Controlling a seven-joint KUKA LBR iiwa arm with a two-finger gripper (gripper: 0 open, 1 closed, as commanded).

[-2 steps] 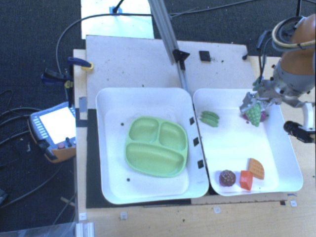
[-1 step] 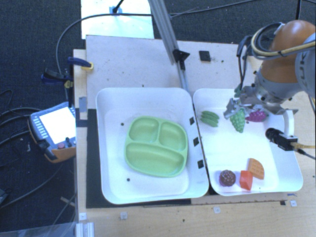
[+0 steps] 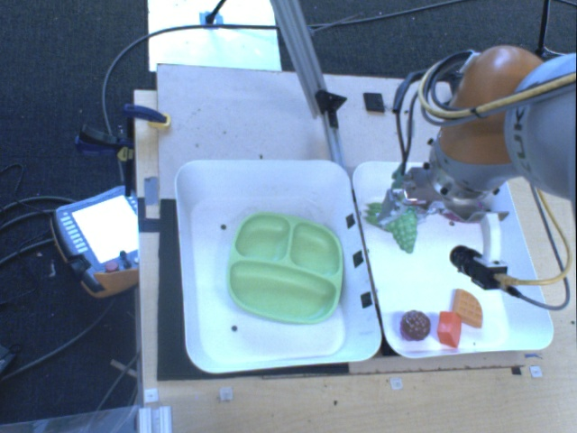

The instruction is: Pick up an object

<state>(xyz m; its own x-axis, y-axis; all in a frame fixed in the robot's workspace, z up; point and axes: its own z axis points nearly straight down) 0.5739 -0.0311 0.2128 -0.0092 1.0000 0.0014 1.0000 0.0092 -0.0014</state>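
Note:
My gripper (image 3: 398, 206) hangs low over the upper left part of the right bin (image 3: 523, 332), under the orange wrist band. A green grape bunch (image 3: 405, 230) lies right beneath and against it, and a green leafy piece (image 3: 373, 212) pokes out to its left. Whether the bunch is gripped is hidden by the wrist. Near the bin's front lie a brown ball (image 3: 415, 325), a red block (image 3: 449, 329) and an orange waffle-like piece (image 3: 467, 308).
The left bin (image 3: 203, 242) holds a light green divided plate (image 3: 287, 267). A black cylinder on a white bracket (image 3: 475, 265) hangs from the arm over the right bin. A slanted metal pole (image 3: 306, 52) crosses behind the bins.

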